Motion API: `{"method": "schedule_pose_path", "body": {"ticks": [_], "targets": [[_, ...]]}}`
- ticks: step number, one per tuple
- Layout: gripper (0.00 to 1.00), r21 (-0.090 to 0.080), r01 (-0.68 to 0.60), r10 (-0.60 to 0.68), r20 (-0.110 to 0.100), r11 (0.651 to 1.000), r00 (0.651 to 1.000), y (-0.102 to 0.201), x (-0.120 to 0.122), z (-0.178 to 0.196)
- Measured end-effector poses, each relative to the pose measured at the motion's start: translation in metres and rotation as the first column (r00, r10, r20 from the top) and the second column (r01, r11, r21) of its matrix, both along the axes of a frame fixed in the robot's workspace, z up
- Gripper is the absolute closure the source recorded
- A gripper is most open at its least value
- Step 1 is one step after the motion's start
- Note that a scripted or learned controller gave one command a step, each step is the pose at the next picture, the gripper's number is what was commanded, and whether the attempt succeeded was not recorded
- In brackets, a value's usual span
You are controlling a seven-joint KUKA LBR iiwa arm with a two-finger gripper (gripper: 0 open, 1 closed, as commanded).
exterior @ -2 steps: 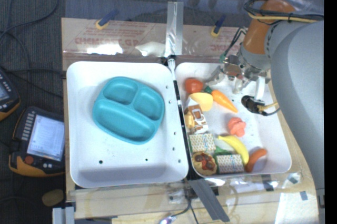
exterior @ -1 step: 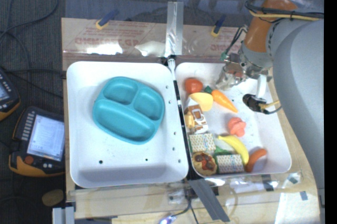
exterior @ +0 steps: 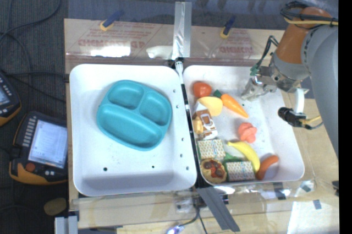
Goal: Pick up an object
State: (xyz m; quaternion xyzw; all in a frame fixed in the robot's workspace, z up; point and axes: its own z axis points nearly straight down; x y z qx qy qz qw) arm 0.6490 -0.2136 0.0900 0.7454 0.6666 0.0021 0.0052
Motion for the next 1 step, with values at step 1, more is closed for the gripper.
{"method": "schedule_pose_path", "body": {"ticks": [1], "targets": [[1.0,-0.001,-0.001,0.001,-0.004,1.0,1.0,0.0006,-0.0002,0.0066]]}}
